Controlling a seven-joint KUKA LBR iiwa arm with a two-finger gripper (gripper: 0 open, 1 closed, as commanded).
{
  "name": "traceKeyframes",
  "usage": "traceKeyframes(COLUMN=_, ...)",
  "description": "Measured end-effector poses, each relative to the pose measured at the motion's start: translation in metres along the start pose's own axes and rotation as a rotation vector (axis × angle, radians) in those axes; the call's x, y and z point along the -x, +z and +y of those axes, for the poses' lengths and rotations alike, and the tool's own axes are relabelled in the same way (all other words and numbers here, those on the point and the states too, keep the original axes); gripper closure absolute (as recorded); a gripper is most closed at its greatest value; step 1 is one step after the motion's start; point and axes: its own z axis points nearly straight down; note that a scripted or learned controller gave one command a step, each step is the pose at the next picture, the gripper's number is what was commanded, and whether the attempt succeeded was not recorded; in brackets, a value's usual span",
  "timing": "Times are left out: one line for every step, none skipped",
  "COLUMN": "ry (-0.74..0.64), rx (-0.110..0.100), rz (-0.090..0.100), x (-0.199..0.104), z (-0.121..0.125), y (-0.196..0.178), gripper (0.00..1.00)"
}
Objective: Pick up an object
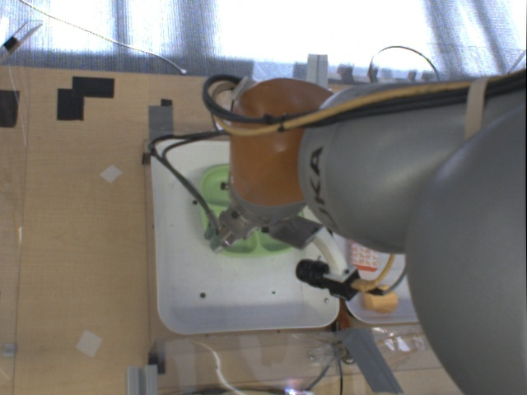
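A light green object [216,184] lies in the left white bin [189,303], mostly covered by the arm's orange wrist band. My gripper [221,237] hangs low over the green object's near-left edge, its fingertips down at the bin floor beside or on the green surface. The wrist hides much of the object. In the right bin a yellow-tan object [380,301] and a white and red item [364,258] lie under the arm.
The grey arm covers most of the right bin [362,313]. A black cable connector [317,275] juts over the wall between the bins. The bench [74,253] to the left is brown board with black marks and bits of tape.
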Motion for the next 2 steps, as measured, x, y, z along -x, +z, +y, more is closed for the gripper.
traceKeyframes(ry=-0.007, rx=0.004, rz=-0.003, x=0.001, z=0.001, y=-0.011, gripper=1.00)
traceKeyframes(ry=-0.014, rx=0.007, rz=-0.005, x=0.001, z=0.003, y=-0.022, gripper=1.00)
